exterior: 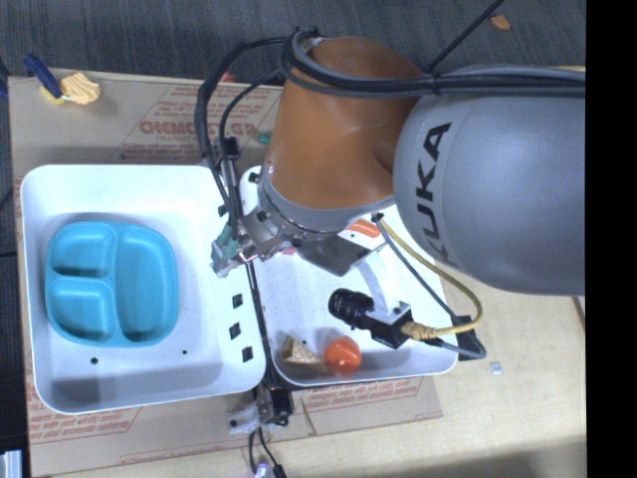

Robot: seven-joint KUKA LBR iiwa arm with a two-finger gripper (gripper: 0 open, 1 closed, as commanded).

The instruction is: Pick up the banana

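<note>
The big grey arm (498,167) with its orange band (333,127) hangs over the right bin (433,366) and covers most of it. The gripper (299,239) sits low under the orange band, at the bin's left side. The arm hides it from above, so I cannot tell if it is spread, pressed together or pinching something.

I cannot tell where the banana is. The arm hides much of the bin around the gripper.

Below the gripper, near the bin's front wall, lie a tan lump (297,352) and a small red-orange ball (343,355). They are just beside each other and apart from the gripper. A black part (360,315) with a yellow cable (448,329) sticks out below and to the right of the gripper, above the ball. A small orange-red bit (364,230) peeks out just to the right of the gripper.

To the left of the gripper is the left bin (30,267). In it lies a blue plate (109,282) with three sections, well apart from the gripper.

Both bins sit on brown cardboard (149,118). Far up and to the left of the gripper, on the cardboard's corner, lies a small yellow and blue thing (70,88).
</note>
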